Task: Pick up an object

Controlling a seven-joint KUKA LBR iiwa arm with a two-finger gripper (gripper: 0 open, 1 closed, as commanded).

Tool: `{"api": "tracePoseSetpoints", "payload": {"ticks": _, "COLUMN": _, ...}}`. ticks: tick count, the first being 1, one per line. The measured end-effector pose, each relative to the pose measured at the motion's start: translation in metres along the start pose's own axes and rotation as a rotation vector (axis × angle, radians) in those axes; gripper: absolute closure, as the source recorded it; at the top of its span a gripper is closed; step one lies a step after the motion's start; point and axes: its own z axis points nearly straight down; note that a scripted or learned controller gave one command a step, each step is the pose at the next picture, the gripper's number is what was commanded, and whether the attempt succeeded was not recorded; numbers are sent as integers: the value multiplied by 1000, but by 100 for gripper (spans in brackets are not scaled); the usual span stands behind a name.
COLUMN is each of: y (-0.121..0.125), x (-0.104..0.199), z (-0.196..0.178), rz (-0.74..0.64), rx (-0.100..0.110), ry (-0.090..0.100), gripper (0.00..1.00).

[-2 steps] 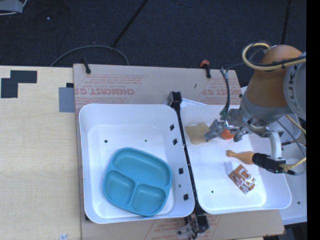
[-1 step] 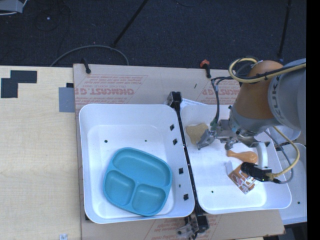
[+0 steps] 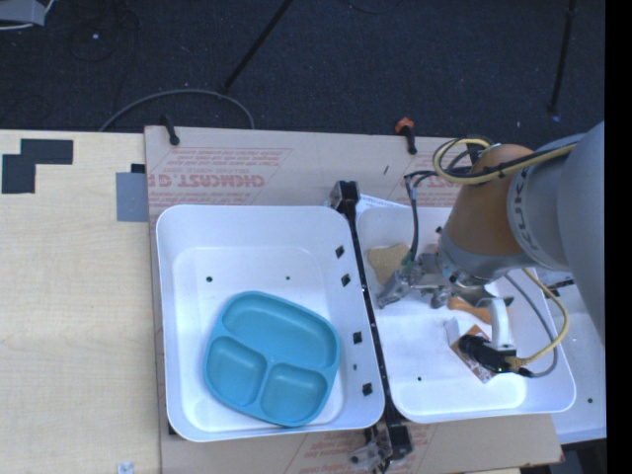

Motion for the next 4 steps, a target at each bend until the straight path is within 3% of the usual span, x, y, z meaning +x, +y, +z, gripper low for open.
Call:
{"api": "tracePoseSetpoints", "payload": {"ticks": 1, "y": 0, "x": -2, "z": -12, "rz": 6, "rx": 0, "ry": 0, "gripper": 100}}
{"api": "tracePoseSetpoints", "payload": {"ticks": 2, "y": 8, "x": -8, "z": -61, "rz": 4, "rx": -6, "ry": -1, "gripper": 100}}
{"api": "tracePoseSetpoints", "payload": {"ticks": 4, "y": -2, "x": -18, "z": -174, "rz": -2, "rx": -8, "ry": -1, "gripper": 100}}
